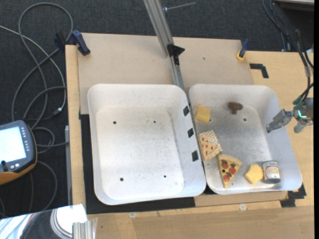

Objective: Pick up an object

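The jaws of the gripper [288, 118] stand apart with nothing between them: one grey finger slants down-left over the right wall of the right bin, the other shows just to its right near the frame's right edge.

At the far left edge of the frame lies a handheld control pendant [15, 151] with a pale screen and orange trim, with dark cables [42, 59] looping over the floor above it. A blue clamp [79, 42] grips the bench's upper left corner. The left bin [99, 98] sits left of centre on the bench. A metal rail [159, 24] runs from the top of the frame down to the gap between the two bins.

The right bin [219, 91] holds all the loose objects. Near its left wall, toward the top, sits a yellow block [203, 114]. Below it lies a waffle-patterned wedge [210, 144], and below that a toy pizza slice [229, 169] with red dots. A small brown object [235, 106] rests near the bin's upper middle. In the lower right corner a yellow cheese-like piece [254, 174] lies just beside a small can [271, 172], which stands well below the gripper. A yellow clamp [242, 53] sits at the bench's upper right.
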Available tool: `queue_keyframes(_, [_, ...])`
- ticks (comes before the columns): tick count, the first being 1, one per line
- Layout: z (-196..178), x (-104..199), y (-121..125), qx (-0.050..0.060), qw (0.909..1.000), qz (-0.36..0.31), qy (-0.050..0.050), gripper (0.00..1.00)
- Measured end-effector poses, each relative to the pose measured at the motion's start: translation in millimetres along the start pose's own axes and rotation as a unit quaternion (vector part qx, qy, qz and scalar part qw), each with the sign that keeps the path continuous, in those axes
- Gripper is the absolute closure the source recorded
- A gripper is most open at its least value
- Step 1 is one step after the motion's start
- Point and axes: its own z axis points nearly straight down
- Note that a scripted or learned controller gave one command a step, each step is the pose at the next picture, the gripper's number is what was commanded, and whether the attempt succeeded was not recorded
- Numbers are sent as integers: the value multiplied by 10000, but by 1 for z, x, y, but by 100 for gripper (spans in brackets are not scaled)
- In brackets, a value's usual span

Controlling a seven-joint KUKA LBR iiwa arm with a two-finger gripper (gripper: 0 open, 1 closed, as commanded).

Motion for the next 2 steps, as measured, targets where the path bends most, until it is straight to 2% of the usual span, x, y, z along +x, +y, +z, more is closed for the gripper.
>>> queue_keyframes(1, [47,9,-2,23,10000,4,7,0])
queue_keyframes(2, [110,10,-3,36,10000,8,10,0])
